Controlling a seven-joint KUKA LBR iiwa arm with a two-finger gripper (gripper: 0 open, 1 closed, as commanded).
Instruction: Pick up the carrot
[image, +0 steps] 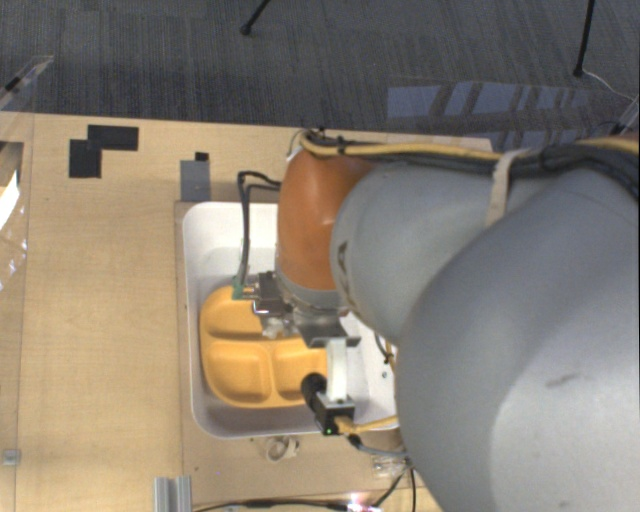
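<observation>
The grey arm with its orange band (310, 225) reaches in from the right and covers most of the view. My gripper (300, 325) hangs below the band, over the white bin (200, 260). It sits right above the right edge of a yellow divided tray (240, 350) that lies in the bin's near half. The arm's body hides the bin's right part and whatever lies there, along with the second bin.
Black cables (243, 230) run down from the wrist into the bin. On the wooden bench (100, 330) are black marker patches (100, 150) at the far left and a small grey block (195, 180) behind the bin. Loose wires (280, 448) lie at the near edge.
</observation>
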